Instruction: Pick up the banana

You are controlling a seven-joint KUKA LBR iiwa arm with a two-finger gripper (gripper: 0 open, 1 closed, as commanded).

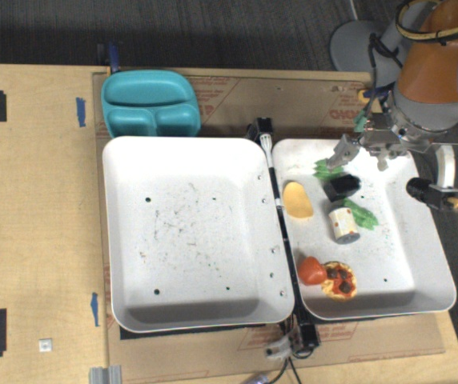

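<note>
Cardboard-brown bench top [37, 214] over dark carpet, teal plastic tray [150, 102] at the back. White left bin [189, 230] is bare; white right bin [389, 286] holds the pale yellow banana [297, 200], a red-and-orange toy [327, 276], a small cylinder [342, 222]. Grey two-finger gripper [363, 152] hovers right of the banana, apart from it, fingers spread, holding nothing.

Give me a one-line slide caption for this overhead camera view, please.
Robot gripper hovers over the right bin's far end, apart from the yellow banana lying by the bin's left wall.
</note>
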